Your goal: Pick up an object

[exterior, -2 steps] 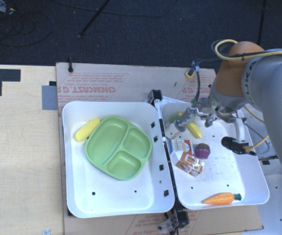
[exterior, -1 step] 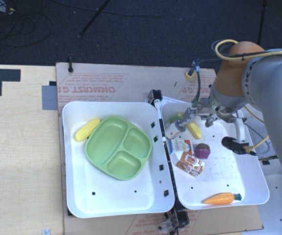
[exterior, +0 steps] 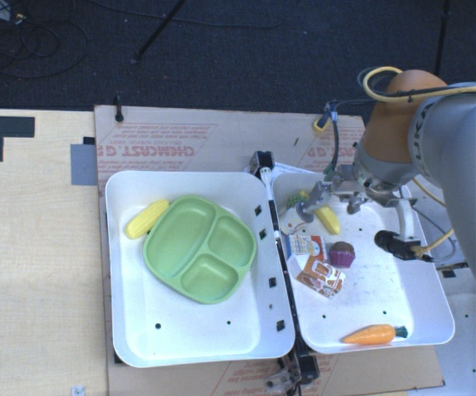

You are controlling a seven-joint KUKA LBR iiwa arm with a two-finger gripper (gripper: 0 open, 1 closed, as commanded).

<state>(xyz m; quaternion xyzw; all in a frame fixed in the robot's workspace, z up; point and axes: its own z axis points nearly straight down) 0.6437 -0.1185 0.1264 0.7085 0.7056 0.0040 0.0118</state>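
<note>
Left bin (exterior: 130,320): held green sectioned plate (exterior: 200,248), tilted, with yellow corn cob (exterior: 146,218) touching its far-left rim. Right bin (exterior: 423,304): held small yellow piece (exterior: 328,219) at far left, purple object (exterior: 341,254) near centre, printed red-and-white packet (exterior: 321,275) just left of and nearer than it, orange carrot (exterior: 373,334) with green tip along near edge. Gripper (exterior: 314,204): hung low over far-left part of right bin, just beside yellow piece; spread of fingers impossible to tell. Bins sat on cardboard sheet (exterior: 163,144) atop table (exterior: 31,262).
</note>
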